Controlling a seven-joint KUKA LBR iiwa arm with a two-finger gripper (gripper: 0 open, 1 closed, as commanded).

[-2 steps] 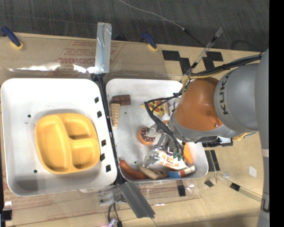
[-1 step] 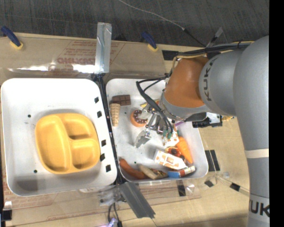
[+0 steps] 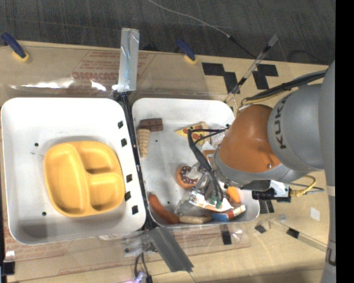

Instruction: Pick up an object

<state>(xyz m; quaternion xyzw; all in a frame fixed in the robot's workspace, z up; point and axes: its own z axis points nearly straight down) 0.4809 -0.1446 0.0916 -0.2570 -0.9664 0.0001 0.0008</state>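
We see the arm [image 3: 283, 134] reaching in from the right over the right bin [image 3: 165, 108], its orange band above the wrist and the gripper [image 3: 203, 196] down among the clutter near that bin's front edge. We cannot tell from this slanted view how the jaws stand, since wrist and cables cover them, and nothing shows plainly between them. Just beside the gripper, toward the bin's middle, lies a round doughnut-like toy [image 3: 184, 175]. Along the front edge we make out a reddish sausage [image 3: 163, 210] at the front left corner, a pale oblong piece [image 3: 194, 219] next to it, and a small orange and blue item [image 3: 231, 212] toward the front right corner. Near the bin's back left corner sits a brown chocolate bar [image 3: 150, 124], with a waffle cone [image 3: 143, 141] just in front of it along the left wall. The left bin [image 3: 12, 128] carries a yellow divided plate [image 3: 82, 175] about at its middle.
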